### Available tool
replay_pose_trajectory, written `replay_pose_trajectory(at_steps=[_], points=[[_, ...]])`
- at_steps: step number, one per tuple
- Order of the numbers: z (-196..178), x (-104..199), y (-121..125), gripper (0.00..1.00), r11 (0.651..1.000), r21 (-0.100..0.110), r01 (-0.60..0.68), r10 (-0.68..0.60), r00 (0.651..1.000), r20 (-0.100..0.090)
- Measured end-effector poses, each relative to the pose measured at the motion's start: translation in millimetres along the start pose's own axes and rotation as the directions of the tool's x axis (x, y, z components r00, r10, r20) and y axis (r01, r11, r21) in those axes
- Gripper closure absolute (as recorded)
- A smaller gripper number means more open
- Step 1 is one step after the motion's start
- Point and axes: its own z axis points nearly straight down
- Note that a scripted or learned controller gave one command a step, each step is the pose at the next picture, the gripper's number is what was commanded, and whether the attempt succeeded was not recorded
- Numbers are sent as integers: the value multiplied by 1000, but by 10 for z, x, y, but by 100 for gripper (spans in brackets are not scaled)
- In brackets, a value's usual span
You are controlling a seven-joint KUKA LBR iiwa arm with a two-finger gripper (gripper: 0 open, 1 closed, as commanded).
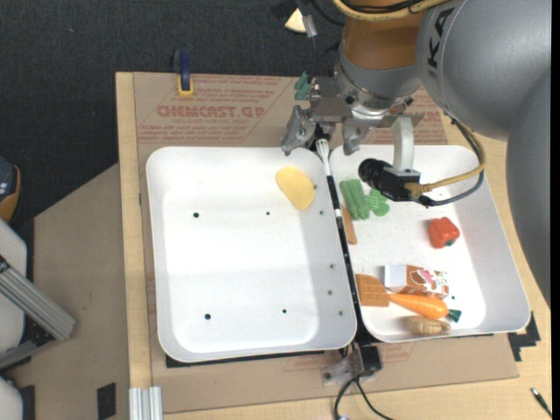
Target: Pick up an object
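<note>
Left bin (175,234): one yellow piece (296,187) at its 1 o'clock corner, near the divider. Right bin (490,234): green piece (362,198), red piece (443,232), carrot (420,305) amid the clutter at 6 o'clock.

Risk: the tool (325,138) sits over the rims between the bins, so a straight descent likely hits rim, not object, and it closes on nothing.

Arm enters from 2 o'clock, wrist pointing down. Tool holds nothing visible; opening can't tell.
</note>
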Motion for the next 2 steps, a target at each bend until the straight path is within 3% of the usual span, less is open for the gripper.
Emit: replay_pose_trajectory(at_steps=[1, 2], points=[[2069, 929, 480, 0, 1000, 6, -2, 2, 1000, 0], [1882, 889, 491, 100, 1000, 3, -7, 7, 1000, 2]])
